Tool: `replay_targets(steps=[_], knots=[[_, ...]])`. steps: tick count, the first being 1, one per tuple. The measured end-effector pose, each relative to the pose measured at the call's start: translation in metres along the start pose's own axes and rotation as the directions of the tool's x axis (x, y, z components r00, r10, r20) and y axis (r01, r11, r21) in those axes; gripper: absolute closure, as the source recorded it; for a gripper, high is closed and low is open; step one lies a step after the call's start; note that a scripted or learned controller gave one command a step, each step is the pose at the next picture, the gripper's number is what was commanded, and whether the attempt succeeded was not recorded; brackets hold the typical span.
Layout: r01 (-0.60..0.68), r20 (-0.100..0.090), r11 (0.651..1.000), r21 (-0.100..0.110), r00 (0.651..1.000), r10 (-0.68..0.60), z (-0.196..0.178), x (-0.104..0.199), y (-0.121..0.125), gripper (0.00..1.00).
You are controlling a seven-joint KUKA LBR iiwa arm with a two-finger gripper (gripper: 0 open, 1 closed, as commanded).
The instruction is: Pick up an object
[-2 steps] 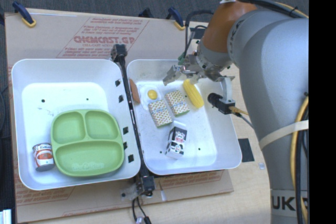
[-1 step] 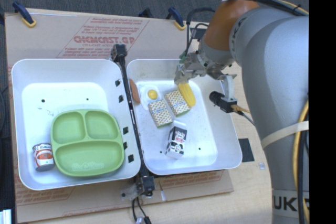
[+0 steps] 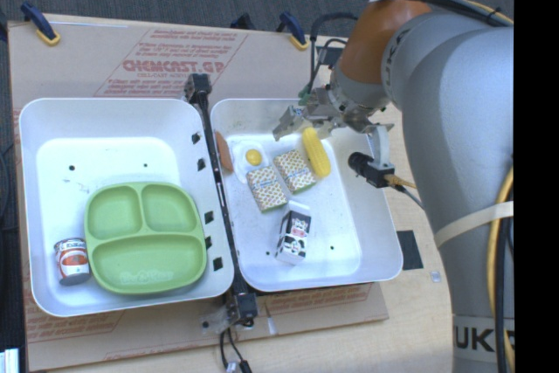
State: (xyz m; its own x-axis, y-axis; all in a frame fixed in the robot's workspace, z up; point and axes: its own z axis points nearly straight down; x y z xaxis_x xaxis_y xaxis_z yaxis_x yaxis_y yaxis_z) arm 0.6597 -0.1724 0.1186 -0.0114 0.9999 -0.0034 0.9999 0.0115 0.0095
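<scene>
You're looking at the arm (image 3: 437, 74) reaching in from the right, wrist hanging over the far edge of the right bin (image 3: 371, 253). The jaws (image 3: 301, 122) are sitting at the far end of the corn cob (image 3: 315, 151); whether they're open or closed I can't tell from this angle, and nothing is visibly sitting between them, so don't count it as a grasp.

Risks, biggest item first:
- Arm body is crowding the bin's far wall. Any descent off-line is risking a scrape on the rim.
- Left bin (image 3: 44, 131) with the green divided plate (image 3: 144, 238) and small can (image 3: 72, 261) is well apart, so I'm judging no hazard there.
- Two wafer-patterned packs (image 3: 279, 178) are lying just beside the corn, one touching it or close to it. A closing grip is likely catching a pack edge and dragging both.
- Small carton (image 3: 294, 236) is lying nearer, clear of the action.
- Corn is round and smooth, lying tilted. I'm expecting it to roll or squirt out if gripped at the tip.
- Hot dog (image 3: 225, 155) by the left wall and the fried egg (image 3: 252, 157) are sitting near enough to get nudged.
</scene>
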Motion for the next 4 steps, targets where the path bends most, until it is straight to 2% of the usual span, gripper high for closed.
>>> replay_targets(steps=[1,2,3,4], knots=[[0.002,0.000,1.000,0.000,1.000,-0.002,-0.011,0.000,0.001,1.00],[0.003,0.000,1.000,0.000,1.000,-0.003,-0.011,0.000,0.001,0.00],[-0.008,-0.001,1.000,0.002,1.000,0.008,0.021,0.020,-0.055,0.00],[-0.004,0.002,1.000,0.001,1.000,0.004,0.010,0.019,-0.054,1.00]])
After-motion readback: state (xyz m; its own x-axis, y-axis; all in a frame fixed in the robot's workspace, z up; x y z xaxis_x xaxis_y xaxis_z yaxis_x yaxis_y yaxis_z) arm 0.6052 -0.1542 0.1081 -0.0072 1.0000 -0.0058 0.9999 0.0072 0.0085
